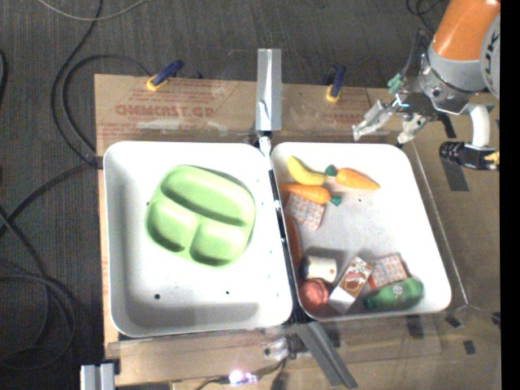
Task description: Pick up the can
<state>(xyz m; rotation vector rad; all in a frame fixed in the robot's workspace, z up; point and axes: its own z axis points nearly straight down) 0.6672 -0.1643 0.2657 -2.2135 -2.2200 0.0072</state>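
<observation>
Can (320, 267) in right bin (claw (388, 122) well apart)

Can (320, 267) in right bin (422, 210), near front; carrots (356, 179) at back; tool (388, 120) behind bin.

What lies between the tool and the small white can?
In the camera view, two orange carrots and a checkered packet lie between the tool and the small white can.
</observation>
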